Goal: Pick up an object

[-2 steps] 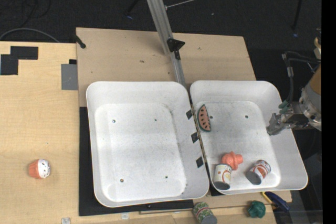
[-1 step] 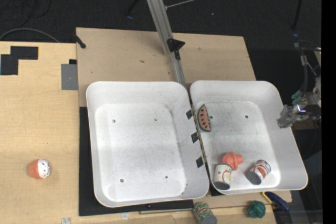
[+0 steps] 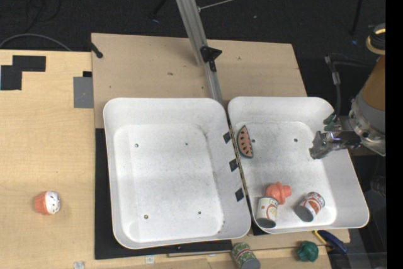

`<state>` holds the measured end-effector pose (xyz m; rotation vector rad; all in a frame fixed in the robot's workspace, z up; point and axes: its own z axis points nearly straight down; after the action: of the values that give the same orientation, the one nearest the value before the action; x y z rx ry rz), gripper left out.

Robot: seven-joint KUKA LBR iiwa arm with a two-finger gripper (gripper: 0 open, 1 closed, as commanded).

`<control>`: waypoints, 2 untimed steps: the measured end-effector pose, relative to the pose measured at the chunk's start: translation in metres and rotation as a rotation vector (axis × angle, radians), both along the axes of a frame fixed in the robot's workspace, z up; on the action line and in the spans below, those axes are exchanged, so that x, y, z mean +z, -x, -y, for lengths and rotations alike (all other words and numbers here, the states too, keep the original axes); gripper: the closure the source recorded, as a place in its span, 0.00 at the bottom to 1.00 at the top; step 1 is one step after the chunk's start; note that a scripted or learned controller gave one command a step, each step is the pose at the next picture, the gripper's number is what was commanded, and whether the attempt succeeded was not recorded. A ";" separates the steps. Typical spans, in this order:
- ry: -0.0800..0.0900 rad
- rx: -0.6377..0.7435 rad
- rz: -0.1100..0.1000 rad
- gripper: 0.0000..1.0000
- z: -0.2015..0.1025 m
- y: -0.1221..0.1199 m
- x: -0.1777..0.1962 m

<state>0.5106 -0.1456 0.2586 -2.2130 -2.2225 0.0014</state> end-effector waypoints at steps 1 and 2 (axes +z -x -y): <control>0.000 0.000 0.000 1.00 -0.051 -0.008 -0.015; 0.000 0.000 0.000 1.00 -0.104 -0.002 -0.013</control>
<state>0.5122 -0.0419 0.2457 -2.2125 -2.2227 0.0018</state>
